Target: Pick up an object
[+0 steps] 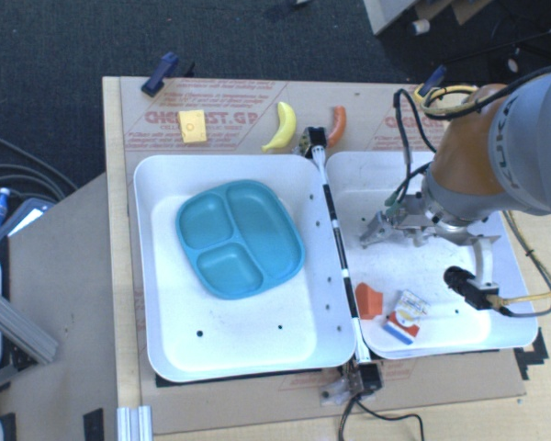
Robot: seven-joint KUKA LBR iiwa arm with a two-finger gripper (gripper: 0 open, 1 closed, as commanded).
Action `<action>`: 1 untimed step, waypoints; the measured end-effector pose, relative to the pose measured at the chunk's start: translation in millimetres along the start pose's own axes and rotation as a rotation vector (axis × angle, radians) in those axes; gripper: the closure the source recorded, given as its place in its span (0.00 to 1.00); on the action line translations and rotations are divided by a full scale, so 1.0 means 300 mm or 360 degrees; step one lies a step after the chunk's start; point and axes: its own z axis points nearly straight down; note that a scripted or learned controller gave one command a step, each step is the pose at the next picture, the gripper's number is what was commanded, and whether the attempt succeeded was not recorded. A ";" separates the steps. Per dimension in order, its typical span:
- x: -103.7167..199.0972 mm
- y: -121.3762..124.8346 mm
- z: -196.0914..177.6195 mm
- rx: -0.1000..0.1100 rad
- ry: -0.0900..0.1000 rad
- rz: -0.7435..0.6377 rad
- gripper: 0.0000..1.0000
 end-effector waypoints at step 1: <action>-0.008 0.181 0.065 0.0003 -0.0001 -0.0002 0.00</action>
